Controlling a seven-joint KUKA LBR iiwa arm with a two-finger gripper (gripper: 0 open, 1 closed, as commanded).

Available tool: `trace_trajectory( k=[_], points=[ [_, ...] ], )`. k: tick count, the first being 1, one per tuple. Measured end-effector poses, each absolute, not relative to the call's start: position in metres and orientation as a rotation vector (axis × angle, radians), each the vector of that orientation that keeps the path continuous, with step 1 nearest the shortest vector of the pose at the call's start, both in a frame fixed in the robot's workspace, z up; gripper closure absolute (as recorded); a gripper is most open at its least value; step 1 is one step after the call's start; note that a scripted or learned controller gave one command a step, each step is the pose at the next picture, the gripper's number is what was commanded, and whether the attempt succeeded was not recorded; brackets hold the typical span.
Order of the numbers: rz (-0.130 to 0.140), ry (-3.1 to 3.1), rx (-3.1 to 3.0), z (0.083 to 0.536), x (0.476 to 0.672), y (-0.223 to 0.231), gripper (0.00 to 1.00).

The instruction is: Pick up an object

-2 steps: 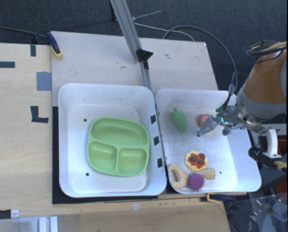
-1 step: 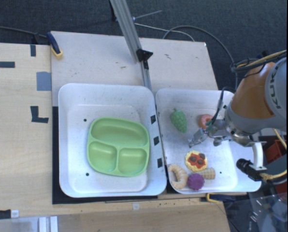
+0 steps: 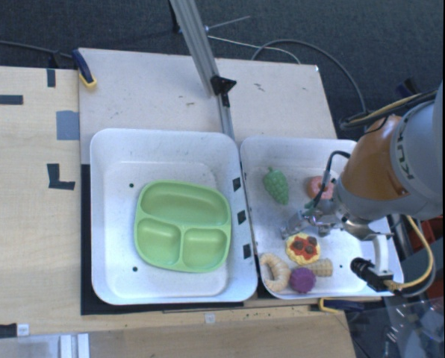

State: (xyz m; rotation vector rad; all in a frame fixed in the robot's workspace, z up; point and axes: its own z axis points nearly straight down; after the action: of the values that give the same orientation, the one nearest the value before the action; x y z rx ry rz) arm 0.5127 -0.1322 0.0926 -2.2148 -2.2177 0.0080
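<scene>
My gripper (image 3: 303, 224) hangs low in the right bin (image 3: 254, 171), just above a small round pizza toy (image 3: 305, 247). A green bumpy fruit (image 3: 276, 185) lies to its upper left. Partly hidden behind the wrist is a pink toy (image 3: 316, 186). Along the bin's front edge lie a tan ring-shaped pastry (image 3: 274, 271), a purple ball (image 3: 302, 280) and a pale cracker (image 3: 323, 268). I see nothing held in the gripper.
The left bin (image 3: 103, 200) holds a green divided plate (image 3: 183, 226). A metal pole (image 3: 200, 43) slants down to the wall between the bins. The grey arm with its orange band (image 3: 375, 166) covers the right bin's right side.
</scene>
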Motion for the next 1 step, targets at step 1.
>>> trace_trajectory(
  k=[1],
  points=[
    [0.003, -2.221, -2.215, 0.1053, 0.5141, -0.1318, 1.0]
  ],
)
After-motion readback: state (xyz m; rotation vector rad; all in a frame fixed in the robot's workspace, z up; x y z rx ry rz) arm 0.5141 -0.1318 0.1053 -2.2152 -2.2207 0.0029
